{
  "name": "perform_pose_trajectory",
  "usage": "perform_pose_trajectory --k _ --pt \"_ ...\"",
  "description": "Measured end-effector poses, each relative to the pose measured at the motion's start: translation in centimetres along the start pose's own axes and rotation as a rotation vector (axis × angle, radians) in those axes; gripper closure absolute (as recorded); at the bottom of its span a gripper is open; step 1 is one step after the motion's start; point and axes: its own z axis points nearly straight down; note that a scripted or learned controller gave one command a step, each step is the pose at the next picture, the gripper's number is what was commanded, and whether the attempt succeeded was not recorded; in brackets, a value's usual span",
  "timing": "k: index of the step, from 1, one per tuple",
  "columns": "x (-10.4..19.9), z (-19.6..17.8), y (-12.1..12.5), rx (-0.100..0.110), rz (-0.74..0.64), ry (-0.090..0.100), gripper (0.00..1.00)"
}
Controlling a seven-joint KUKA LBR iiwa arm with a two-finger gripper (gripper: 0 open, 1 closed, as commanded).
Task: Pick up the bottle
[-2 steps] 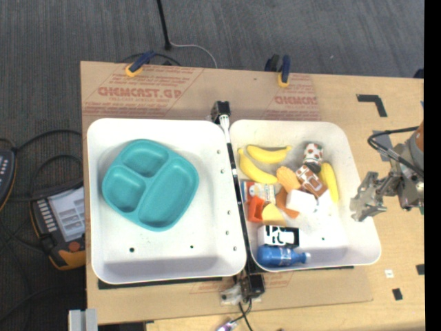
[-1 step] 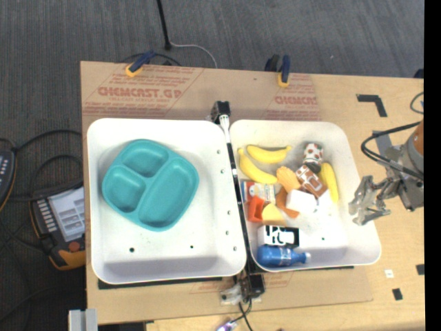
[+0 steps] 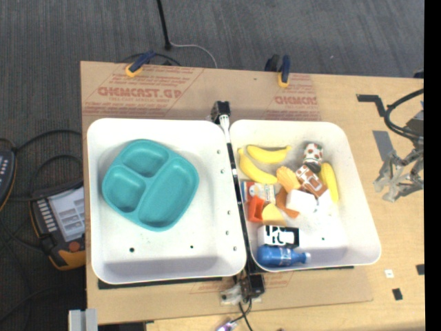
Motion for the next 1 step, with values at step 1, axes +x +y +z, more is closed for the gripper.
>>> perform_pose_trajectory --k 1 --pt "-0.13 -1.0 -0.01 0.001 0.002 -0.004 1.0"
